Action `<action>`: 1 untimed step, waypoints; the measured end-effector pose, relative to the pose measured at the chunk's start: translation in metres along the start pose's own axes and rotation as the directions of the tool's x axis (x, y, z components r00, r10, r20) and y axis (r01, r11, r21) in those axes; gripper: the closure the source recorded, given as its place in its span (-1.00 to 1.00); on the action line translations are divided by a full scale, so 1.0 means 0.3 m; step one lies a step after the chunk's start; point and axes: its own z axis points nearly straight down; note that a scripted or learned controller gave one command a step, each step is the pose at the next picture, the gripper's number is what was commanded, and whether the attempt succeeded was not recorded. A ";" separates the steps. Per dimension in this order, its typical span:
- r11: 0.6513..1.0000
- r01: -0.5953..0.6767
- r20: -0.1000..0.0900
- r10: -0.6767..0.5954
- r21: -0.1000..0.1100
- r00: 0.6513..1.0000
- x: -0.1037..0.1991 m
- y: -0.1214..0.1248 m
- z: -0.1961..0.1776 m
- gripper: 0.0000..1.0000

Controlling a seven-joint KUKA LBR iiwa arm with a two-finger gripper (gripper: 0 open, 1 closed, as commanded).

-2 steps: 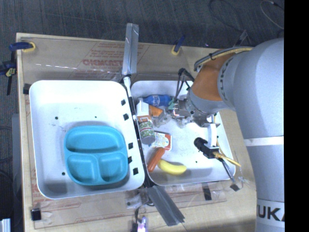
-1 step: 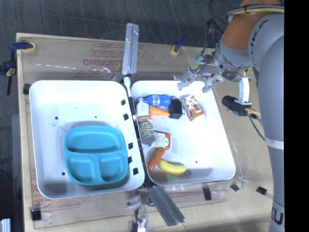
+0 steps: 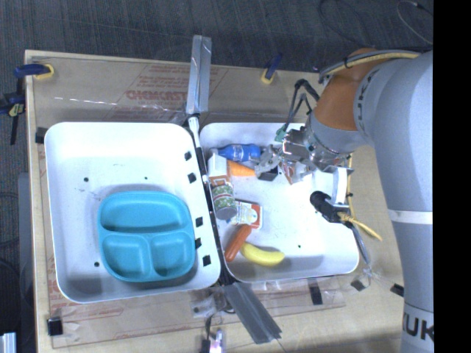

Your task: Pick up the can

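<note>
- Your pincer [image 3: 276, 164] hangs low in the upper part of the right bin [image 3: 324, 252], at the end of the grey arm [image 3: 401, 123] that reaches in from the right of the camera view.
- You cannot tell from this slant whether the pincer is spread or pressed together. Nothing can be seen pinched in it.
- Just to the pincer's left lie a blue bottle [image 3: 239, 152], close to the bin's far wall, and an orange piece [image 3: 241, 170] right below the bottle.
- Your can [image 3: 222, 195], with a green and red label, sits against the left wall of the right bin, left of and below the pincer and apart from it. It looks to be lying on its side, with a grey metal end toward the near edge, though that is not certain.
- Beside the can's near end is a red-and-white packet [image 3: 251, 214].
- Below that packet, an orange-red stick [image 3: 235, 243] lies at a slant, and a banana [image 3: 263, 254] lies just to its right, near the bin's front wall.
- In the left bin [image 3: 110, 149] you have a blue tray [image 3: 147, 235] with three compartments, sitting in the near half.
- Both bins rest side by side on the bench [image 3: 110, 83].
</note>
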 end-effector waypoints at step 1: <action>0.998 -0.059 -0.001 0.059 -0.003 0.998 0.123 -0.015 -0.231 -1.00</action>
